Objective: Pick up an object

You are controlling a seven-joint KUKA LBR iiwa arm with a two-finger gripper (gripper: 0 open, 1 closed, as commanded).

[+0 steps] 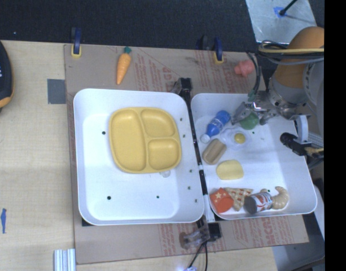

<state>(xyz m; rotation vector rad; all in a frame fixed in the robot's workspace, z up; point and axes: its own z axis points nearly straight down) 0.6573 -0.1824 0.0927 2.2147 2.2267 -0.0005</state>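
My gripper (252,113) hangs low over the back of the right bin (297,176), reaching in from the right. A small green object (249,121) lies right under it, partly covered by the gripper. Just to its left lies a blue bottle (217,123). A fried egg toy (239,138) lies just in front of the green object. Further forward lie a tan bun (213,150) and a yellow lump (230,169). Along the front wall are a red tomato (220,201), a pizza slice (239,197), a small can (258,202) and a tan croissant (281,197).
The left bin (93,196) holds a yellow divided plate (144,139). An orange carrot toy (123,65) and a pink object (244,68) lie on the cardboard behind the bins. A dark device (0,75) sits at the far left edge.
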